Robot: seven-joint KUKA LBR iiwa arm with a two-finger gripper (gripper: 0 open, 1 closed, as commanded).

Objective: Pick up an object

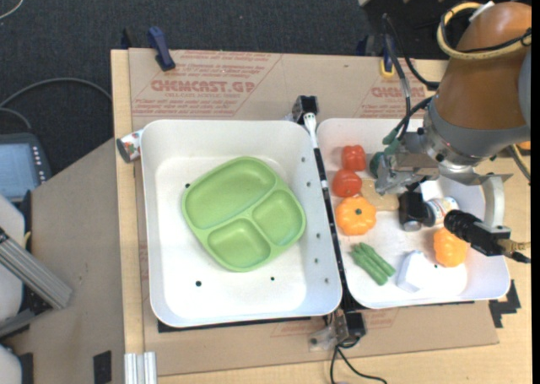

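Objects in right bin (472, 289) partly hidden by arm; tool (390, 173) state unclear.

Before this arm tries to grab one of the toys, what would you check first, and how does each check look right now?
1. Toys lie in the right white bin: ok.
2. Small orange pumpkin toy lies apart from its neighbours: ok.
3. Green bean-like toy is unobstructed: ok.
4. Pincer open enough: cannot tell.
5. Pincer holds nothing yet: cannot tell.
6. Green divided plastic plate sits in the left white bin, away from the arm: ok.
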